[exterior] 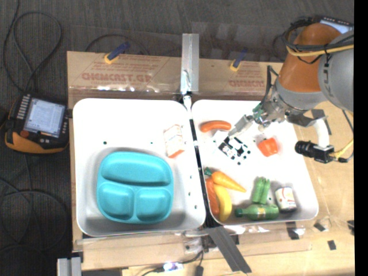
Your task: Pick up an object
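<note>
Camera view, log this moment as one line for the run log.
gripper above right bin, near sausage | grasp: none seen | blue tray in left bin

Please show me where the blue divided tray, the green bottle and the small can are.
blue divided tray [135,186]: camera view, on the ridge between its compartments.
green bottle [259,213]: camera view, on its body.
small can [286,198]: camera view, on its label.

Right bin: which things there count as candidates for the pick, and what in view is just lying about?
Candidates: orange sausage, black-and-white checked block, orange pepper, orange carrot, yellow banana, green bottle, small can.

Lying about: turquoise divided plate, handheld pendant.
</note>
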Robot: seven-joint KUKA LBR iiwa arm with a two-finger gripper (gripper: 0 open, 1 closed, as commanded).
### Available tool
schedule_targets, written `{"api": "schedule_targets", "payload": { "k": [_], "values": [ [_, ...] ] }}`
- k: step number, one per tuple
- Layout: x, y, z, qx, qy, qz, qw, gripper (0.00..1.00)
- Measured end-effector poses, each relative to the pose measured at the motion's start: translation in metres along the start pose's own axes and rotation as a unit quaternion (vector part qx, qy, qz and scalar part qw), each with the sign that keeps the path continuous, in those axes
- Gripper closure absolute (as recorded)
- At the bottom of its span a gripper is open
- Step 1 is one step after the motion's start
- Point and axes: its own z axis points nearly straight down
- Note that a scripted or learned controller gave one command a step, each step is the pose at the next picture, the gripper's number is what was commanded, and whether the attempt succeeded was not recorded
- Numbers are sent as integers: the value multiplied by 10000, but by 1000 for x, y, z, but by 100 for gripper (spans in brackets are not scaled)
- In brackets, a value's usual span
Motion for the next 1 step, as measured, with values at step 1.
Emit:
{"api": "schedule_targets", "payload": {
  "k": [1],
  "values": [
    [19,7,94,-42,-23,-1102,9939,0]
  ]
}}
